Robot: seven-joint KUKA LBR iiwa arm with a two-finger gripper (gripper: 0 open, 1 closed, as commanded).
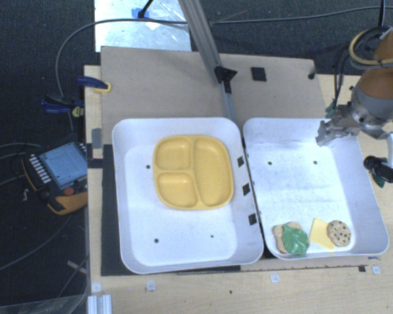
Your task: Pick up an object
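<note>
Look to the right bin (pixel 314 175): your candidates lie bunched along its near wall, at about five o'clock from the bin's centre. There is a round cookie (pixel 339 233) with dark specks, a yellow wedge (pixel 321 235) touching it on the nine o'clock side, and further toward nine o'clock a green leafy piece (pixel 296 240) lying partly over a tan biscuit (pixel 280 233). The gripper (pixel 329 132) hangs at the bin's far right corner, at roughly one o'clock from the centre, well apart from the cluster. It is small and blurred here, so you cannot tell whether the jaws are spread or pressed together, and nothing can be seen between them.

The left bin (pixel 183 241) holds a yellow divided plate (pixel 193 173), sitting toward twelve o'clock of its floor.

Judging by their look, these are toy food pieces: light, flat, probably stiff plastic and a little slick. The cookie seems the best pick, since it has bare floor at its three o'clock side; take it across its edges. Because it lies low and near the bin wall, a shallow descent may skid it rather than catch it. The green piece overlaps its neighbour, so a grip there could drag both.
</note>
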